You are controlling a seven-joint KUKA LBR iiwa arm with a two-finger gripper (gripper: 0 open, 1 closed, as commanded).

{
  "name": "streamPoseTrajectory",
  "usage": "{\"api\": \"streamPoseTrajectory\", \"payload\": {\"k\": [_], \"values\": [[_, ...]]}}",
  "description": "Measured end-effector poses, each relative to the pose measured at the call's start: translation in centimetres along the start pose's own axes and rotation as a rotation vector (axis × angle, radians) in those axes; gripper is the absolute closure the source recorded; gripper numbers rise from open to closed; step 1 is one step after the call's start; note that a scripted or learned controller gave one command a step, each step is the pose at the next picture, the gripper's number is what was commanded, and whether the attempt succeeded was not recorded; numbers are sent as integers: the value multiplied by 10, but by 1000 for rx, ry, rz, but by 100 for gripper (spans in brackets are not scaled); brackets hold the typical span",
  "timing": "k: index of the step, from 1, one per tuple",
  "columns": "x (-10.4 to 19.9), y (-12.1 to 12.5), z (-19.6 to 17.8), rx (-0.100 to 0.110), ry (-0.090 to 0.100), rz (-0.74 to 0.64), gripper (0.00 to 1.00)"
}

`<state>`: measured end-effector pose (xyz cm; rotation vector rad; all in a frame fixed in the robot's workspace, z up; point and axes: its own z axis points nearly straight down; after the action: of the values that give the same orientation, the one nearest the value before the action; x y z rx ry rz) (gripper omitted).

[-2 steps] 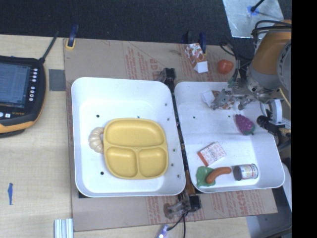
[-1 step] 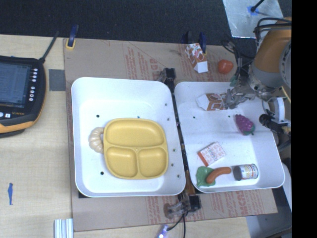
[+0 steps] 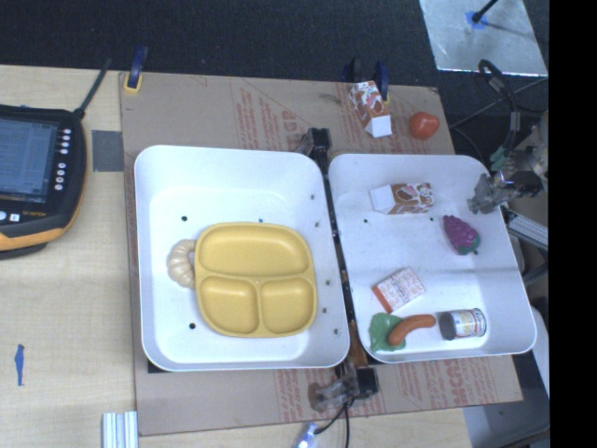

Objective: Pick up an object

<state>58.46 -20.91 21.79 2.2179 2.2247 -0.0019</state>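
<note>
The bench point(image 3: 56, 297) fills the lower frame, with brown cardboard point(image 3: 233, 110) laid under two white bins. The left bin point(image 3: 159, 175) sits centre-left and holds a yellow tray point(image 3: 254, 278) with three compartments; a pale ridged shell-like thing point(image 3: 180, 261) pokes out from the tray's left edge, touching it. The right bin point(image 3: 420, 241) lies just beside the left one. In it, going down: a small carton point(image 3: 402, 197) near the top, a purple grape bunch point(image 3: 461, 234) at the right, a red-and-white packet point(image 3: 400, 289) in the middle, then along the bottom edge a green piece point(image 3: 381, 329) with a sausage point(image 3: 412, 327) lying across it and a can point(image 3: 464, 324) on its side to the right. A tablet point(image 3: 33, 175) in an orange case sits at the left edge. On the cardboard above the right bin stand a little box point(image 3: 370, 106) and a red ball point(image 3: 424, 125). The gripper point(image 3: 492, 191) hangs at the right bin's upper right rim, near the grapes but apart from them; whether its claw is open I cannot tell.
</note>
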Motion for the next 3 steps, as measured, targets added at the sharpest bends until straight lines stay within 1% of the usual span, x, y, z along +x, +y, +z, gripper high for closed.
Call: {"api": "streamPoseTrajectory", "payload": {"k": [1, 2, 3], "values": [[79, -75, 6, 4, 1, -3, 100], [78, -75, 6, 3, 1, -2, 0], [25, 8, -4, 1, 0, -1, 0]]}}
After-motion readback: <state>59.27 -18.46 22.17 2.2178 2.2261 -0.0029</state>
